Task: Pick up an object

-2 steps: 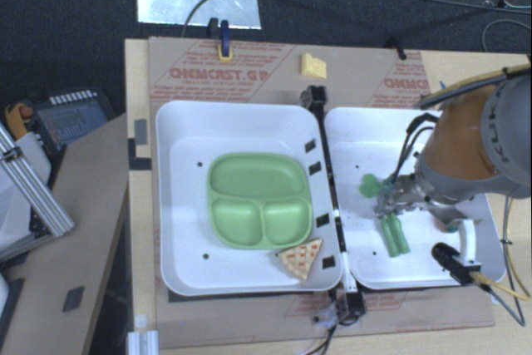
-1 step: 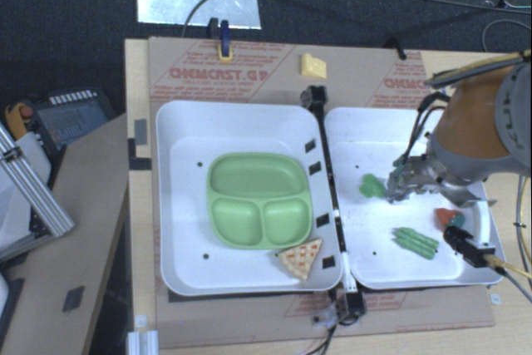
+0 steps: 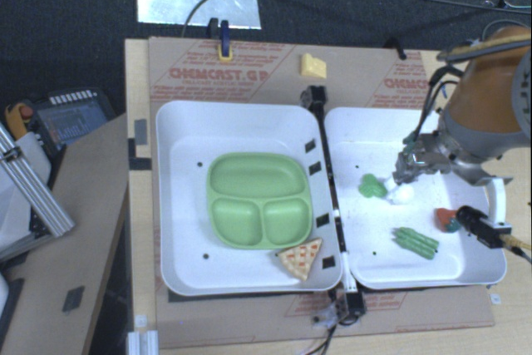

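In the right bin [image 3: 366, 274], my gripper [image 3: 405, 176] reaches down from the right, just above a small white object [image 3: 402, 194]. A green leafy toy [image 3: 372, 186] lies right beside that white object, on its left. A green bean pod [image 3: 416, 241] rests nearer the front of the same bin. A red toy with a green top [image 3: 447, 219] sits to the right, under the arm. Whether the gripper touches the white object is unclear.
The left bin [image 3: 179, 179] holds a green divided plate [image 3: 258, 199] and a pizza slice [image 3: 300, 258] at its front right corner. A yellow cheese wedge [image 3: 313, 65] lies on the cardboard behind the bins. Clips sit along the divider between the bins.
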`<state>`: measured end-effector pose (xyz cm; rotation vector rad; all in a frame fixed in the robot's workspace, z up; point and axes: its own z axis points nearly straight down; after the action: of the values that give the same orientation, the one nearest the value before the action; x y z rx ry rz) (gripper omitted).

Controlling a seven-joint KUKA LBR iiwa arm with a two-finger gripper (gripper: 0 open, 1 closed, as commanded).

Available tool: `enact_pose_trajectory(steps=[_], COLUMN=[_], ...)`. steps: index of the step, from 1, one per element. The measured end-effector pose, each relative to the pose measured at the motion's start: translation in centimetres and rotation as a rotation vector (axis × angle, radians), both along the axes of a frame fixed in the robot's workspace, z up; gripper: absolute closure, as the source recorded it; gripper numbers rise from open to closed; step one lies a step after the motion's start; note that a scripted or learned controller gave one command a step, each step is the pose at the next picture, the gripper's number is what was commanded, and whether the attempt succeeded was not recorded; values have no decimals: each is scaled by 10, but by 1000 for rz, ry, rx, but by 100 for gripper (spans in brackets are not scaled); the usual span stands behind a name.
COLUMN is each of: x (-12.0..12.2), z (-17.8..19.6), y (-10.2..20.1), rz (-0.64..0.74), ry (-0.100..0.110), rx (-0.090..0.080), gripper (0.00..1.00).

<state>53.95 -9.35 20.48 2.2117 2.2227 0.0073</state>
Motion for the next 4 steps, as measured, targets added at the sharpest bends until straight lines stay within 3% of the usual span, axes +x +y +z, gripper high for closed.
enact_pose_trajectory(steps=[1,4], x=[2,65], z=[52,41], y=[0,146], rz=[0,5], ry=[0,3], rx=[0,3], gripper=[100,100])
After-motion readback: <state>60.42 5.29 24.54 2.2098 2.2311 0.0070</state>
